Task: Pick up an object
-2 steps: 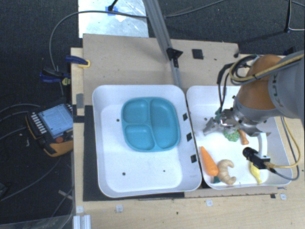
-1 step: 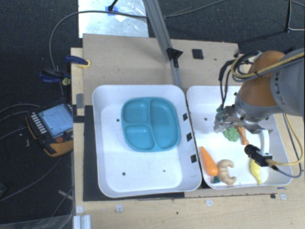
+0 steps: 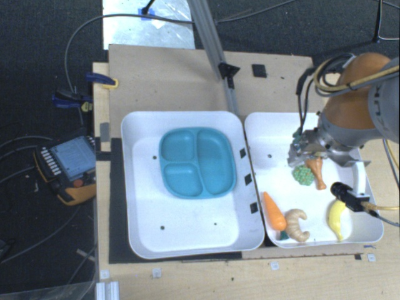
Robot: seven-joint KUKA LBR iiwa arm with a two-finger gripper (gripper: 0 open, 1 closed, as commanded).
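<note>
On the tabletop, the pincer (image 3: 302,156) hangs low over the right bin (image 3: 269,133), just above a green broccoli piece (image 3: 303,175) and touching or nearly touching an orange drumstick-shaped toy (image 3: 317,170); whether it is open or closed cannot be told. Nearer the front lie a carrot (image 3: 273,209), a tan curled toy (image 3: 297,223) and a banana (image 3: 336,219). The left bin (image 3: 140,230) holds a blue divided plate (image 3: 197,162).

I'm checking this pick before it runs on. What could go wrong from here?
1. The gripper sits right over the broccoli and drumstick, which lie touching; closing may catch both or nudge one aside.
2. These sit near the right bin middle, but the carrot, croissant and banana crowd its front edge, so a dropped item could knock them.
</note>
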